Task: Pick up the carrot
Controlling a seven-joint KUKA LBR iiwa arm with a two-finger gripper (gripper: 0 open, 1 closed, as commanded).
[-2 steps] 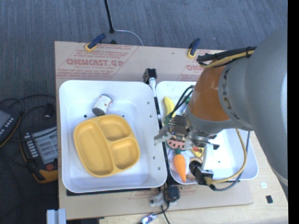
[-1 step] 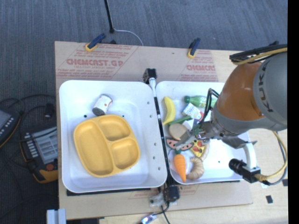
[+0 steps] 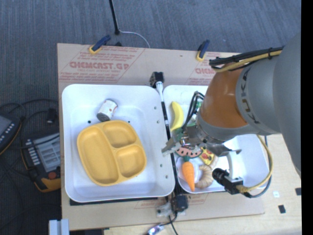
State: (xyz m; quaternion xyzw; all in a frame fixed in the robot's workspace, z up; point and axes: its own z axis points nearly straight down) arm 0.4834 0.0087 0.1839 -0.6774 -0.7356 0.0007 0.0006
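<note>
- Carrot [image 3: 188, 175]: orange, with a green top, lying in the right bin [image 3: 259, 151] near its front wall, tip pointing toward the front edge.
- Neighbours: a tan, knobbly piece [image 3: 205, 176] lies just beside the carrot on its right; a slice with a red rim [image 3: 190, 152] lies just behind its green top; a banana [image 3: 176, 115] lies farther back, along the bin's left wall.
- Arm [image 3: 230, 102]: grey with an orange band, reaching in from the right and hanging over the middle of the right bin.
- Gripper [image 3: 188, 142]: just behind the carrot, above the red-rimmed slice; whether it is wide or narrow cannot be told here, and nothing is seen held in it.
- Left bin [image 3: 73, 106]: holds a yellow divided plate [image 3: 111, 152] and a small can [image 3: 106, 110], both well apart from the carrot.
- Step in hand, as judged: bringing the gripper over the carrot.
- Advice: shift toward the front wall and centre on the thick middle of the carrot; grasp across its width, not along it; keep clear of the tan piece and the wall during descent.
</note>
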